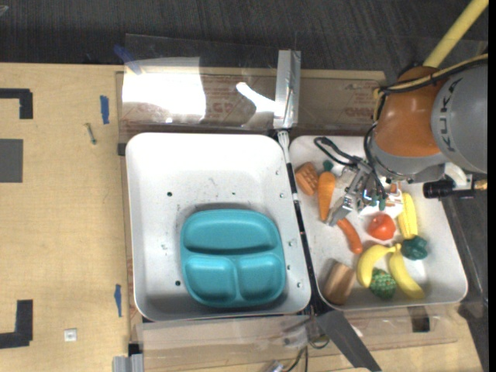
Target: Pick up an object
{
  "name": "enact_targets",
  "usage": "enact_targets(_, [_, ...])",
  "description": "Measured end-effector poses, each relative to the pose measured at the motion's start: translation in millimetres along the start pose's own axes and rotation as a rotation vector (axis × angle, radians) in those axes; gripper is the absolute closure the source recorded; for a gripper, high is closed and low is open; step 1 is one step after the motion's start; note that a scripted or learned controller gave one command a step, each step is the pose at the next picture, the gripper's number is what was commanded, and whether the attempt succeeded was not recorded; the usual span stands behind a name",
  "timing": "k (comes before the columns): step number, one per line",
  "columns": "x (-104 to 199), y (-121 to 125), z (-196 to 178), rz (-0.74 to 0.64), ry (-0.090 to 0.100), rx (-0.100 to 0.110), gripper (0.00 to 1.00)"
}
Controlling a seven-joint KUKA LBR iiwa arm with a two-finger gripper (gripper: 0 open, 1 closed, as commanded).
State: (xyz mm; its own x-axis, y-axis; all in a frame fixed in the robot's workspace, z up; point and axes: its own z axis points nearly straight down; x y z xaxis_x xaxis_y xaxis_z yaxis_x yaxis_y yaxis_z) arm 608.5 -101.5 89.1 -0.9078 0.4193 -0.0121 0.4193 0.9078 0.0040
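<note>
Hovering gripper (350,200) sits just beside the carrot (326,193).

A white bin (155,153) sits on the tan bench (54,208), touching a second white bin (459,285) along its right edge. A teal divided plate (231,256) lies flat near the first bin's front edge, one long compartment behind two smaller ones. Behind both bins a clear plastic sheet (178,99) catches glare, and a metal bar (287,87) stands at its right end. Black corner marks (22,103) and a grey square (9,161) line the bench's left edge. Blue tape (104,108) sits near the bench's back edge. A yellow pole (463,22) slants across the dark floor (232,14).
</note>
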Motion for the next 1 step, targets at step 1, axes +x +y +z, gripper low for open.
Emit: enact_targets(1, [35.1, -20.4, -0.4, 0.05, 0.003, 0.001, 0.0])
